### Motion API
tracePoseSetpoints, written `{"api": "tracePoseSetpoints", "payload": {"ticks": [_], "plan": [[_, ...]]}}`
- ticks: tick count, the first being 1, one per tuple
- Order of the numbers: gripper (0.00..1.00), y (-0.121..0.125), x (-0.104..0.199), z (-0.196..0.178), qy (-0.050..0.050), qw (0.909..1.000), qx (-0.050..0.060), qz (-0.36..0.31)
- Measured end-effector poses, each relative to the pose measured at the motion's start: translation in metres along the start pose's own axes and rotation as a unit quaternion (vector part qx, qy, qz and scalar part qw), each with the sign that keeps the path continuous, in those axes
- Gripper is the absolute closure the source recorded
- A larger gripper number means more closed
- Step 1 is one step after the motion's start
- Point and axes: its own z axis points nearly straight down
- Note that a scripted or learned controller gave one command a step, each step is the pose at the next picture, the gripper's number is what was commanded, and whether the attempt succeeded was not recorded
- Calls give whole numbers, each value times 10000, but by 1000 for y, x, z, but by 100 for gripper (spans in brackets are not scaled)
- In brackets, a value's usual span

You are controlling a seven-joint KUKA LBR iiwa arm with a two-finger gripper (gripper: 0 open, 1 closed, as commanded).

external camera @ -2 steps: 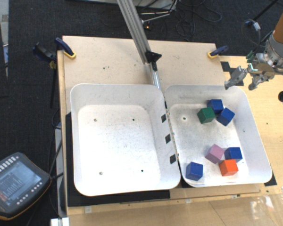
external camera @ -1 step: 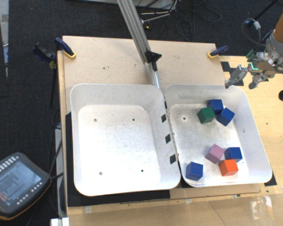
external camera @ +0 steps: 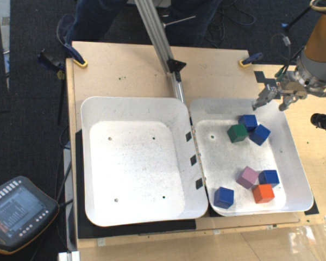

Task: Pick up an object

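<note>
Nearest the camera, a grey teach pendant point(external camera: 13, 213) is seen on dark carpet point(external camera: 27, 64) beside the pale wooden tabletop point(external camera: 125, 69). Two white bins are carried there: the left bin point(external camera: 92, 110) and the right bin point(external camera: 293, 145), where blue, green, pink and orange cubes point(external camera: 263, 193) are scattered. The end effector point(external camera: 271, 103) is held over that bin's far rim, fingers spread, nothing gripped.

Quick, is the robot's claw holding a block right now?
Gripper: open, holding nothing, above the right bin's far edge.
</note>
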Motion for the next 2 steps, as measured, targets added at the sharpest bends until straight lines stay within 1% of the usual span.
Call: {"api": "tracePoseSetpoints", "payload": {"ticks": [1, 2], "plan": [[0, 3, 5, 44, 2, 10000, 2, -11], [0, 2, 1, 108, 3, 10000, 8, 5]]}}
